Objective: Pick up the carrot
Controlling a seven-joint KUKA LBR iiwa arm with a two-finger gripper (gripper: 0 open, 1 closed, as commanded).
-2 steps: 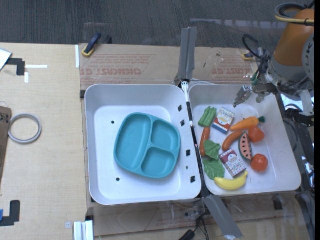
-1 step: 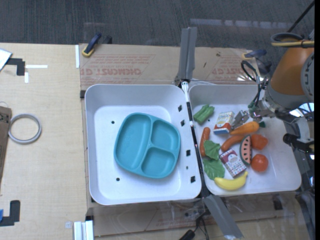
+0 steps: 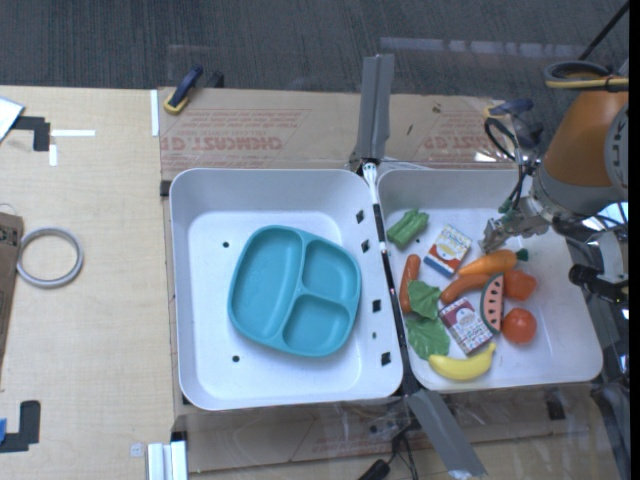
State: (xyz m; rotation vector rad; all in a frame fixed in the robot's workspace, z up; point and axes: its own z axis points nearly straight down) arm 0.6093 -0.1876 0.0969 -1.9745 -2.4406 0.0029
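The carrot [image 3: 478, 272] is orange with a small green top at its right end. It lies at a slant in the right bin [image 3: 570, 368], among other toy foods. My gripper [image 3: 508, 230] hangs over the bin just above and behind the carrot's thick end, below the orange wrist band. Nothing shows held in it. The carrot rests on the pile, touching a watermelon slice [image 3: 492, 306] and a small orange fruit [image 3: 520, 286].
Around the carrot lie a green vegetable [image 3: 407, 228], a small box [image 3: 447, 250], a sausage [image 3: 410, 276], lettuce [image 3: 426, 318], a second box [image 3: 465, 326], a tomato [image 3: 518, 325] and a banana [image 3: 462, 366]. The left bin [image 3: 200, 218] holds a blue divided plate [image 3: 295, 290].
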